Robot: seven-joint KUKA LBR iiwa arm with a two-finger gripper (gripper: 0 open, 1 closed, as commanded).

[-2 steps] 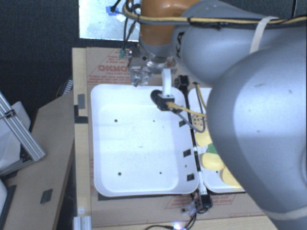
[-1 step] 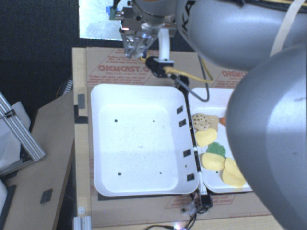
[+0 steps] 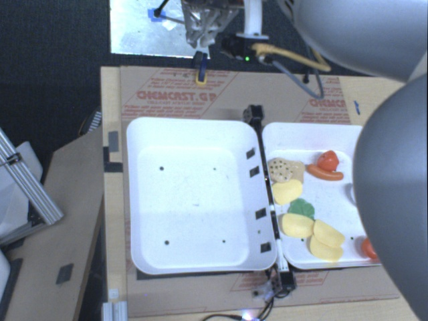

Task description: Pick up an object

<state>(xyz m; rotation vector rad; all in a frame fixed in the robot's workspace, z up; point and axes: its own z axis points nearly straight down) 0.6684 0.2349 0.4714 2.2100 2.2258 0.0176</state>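
The things to pick from lie in the right-hand shallow white plastic bin (image 3: 314, 142), gathered near the black hinged divider (image 3: 264, 192) that runs between the two bins. Closest to that divider sits a tan speckled cookie-shaped piece (image 3: 283, 170), and just below it a pale yellow rounded piece (image 3: 287, 192). Below that again is a small green leafy piece (image 3: 302, 208), touching a yellow lump (image 3: 297, 225). Further from the divider, two more yellow pieces (image 3: 327, 239) lie against each other near the bin's lower rim. Away from the divider, beyond the cookie-shaped piece, a red tomato-like piece (image 3: 328, 159) rests on an orange sausage-shaped piece (image 3: 325, 174). A small orange-red piece (image 3: 368, 248) shows at the edge of the large grey arm body (image 3: 394, 206), which covers the far side of this bin.

On the other side of the divider lies the left-hand shallow white plastic bin (image 3: 194, 192). Both bins rest on a brown printed cardboard sheet on the table (image 3: 174, 92).

The pincer (image 3: 200, 45) hangs well above the divider's upper end, over the cardboard's top edge, with a small yellow and blue bit (image 3: 200, 72) just below its tip. I cannot tell whether it is spread or pressed together.
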